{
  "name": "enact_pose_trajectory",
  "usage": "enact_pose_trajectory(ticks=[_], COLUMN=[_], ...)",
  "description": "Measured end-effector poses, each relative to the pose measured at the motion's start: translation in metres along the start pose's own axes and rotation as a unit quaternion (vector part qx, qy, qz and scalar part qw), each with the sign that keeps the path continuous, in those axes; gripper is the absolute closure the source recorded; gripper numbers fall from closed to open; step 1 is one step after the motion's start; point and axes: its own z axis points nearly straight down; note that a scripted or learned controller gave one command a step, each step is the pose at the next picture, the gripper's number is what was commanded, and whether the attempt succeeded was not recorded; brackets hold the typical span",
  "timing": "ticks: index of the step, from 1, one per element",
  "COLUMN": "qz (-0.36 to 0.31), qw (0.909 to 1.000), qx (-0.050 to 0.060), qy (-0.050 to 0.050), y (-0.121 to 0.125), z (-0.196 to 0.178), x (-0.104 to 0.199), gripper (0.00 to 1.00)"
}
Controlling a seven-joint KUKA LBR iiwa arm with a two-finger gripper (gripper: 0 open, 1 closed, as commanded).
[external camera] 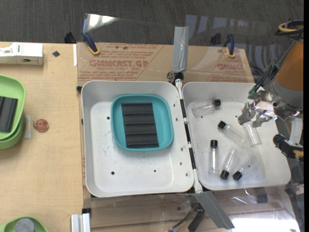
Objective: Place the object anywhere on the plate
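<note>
Pincer [252, 116] first: it hangs low over the far side of the right bin [205, 178], well to the right of the plate [118, 124], and from this slant I cannot tell whether it is spread or pressed together. Nothing visibly sits in its grip. It appears to be poised there because the pickings are there.

Far left of the plate, on the bare bench, sit a green tray [10, 93], a white box [21, 54] and a small reddish disc [41, 124], all well clear of the work. Behind the plate lies a cardboard sheet [125, 62], held down by orange clamps [91, 47]. The plate itself is teal, lying flat in the middle of the left bin [99, 168] with a black ridged insert [141, 124] covering its floor. Anything set down would probably rest on those ridges.

Right of the plate, past the raised rims [186, 129] where the bins meet, clear vials with black caps lie scattered. One [205, 108] is nearest the plate, another [213, 153] below it, two [229, 162] [244, 167] leaning together further right. The task's likely vial [251, 135] lies just under the pincer, furthest from the plate.

My guess is those rims are the one obstacle, needing a lift before the carry across.
</note>
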Motion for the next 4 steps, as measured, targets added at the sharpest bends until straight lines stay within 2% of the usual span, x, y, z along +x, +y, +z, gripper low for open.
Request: enact_pose_trajectory(ticks=[1,2,3,4], qz=[0.000,0.009,0.055,0.112], qw=[1.0000,1.0000,0.9985,0.9937], qx=[0.000,0.000,0.001,0.002], qy=[0.000,-0.001,-0.001,-0.001], y=[0.000,-0.003,0.017,0.025], z=[0.000,-0.076,-0.151,-0.232], x=[0.000,-0.035,-0.071,-0.067], gripper=[0.00,0.00,0.00,0.00])
